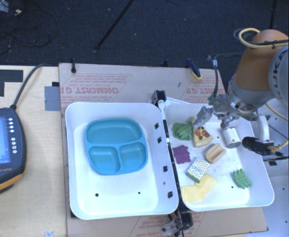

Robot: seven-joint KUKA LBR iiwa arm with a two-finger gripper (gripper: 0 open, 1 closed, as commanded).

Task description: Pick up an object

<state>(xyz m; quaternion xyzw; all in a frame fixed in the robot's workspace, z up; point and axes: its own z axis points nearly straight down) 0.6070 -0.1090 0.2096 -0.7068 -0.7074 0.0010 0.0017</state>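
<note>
Several toys lie in the right bin (pixel 263 194): a green leaf (pixel 182 130), a purple piece (pixel 181 154) and a pizza slice (pixel 201 136) toward its far edge. The gripper (pixel 214 113) hangs just past the slice; whether its fingers are apart I cannot tell. Best to descend straight onto the slice, clear of the leaf.

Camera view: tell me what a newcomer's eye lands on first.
The blue divided plate stands out, alone in the left bin. Next comes the orange-banded arm reaching in at upper right over the right bin, where small toy foods cluster, among them a pizza slice and a purple piece.
</note>
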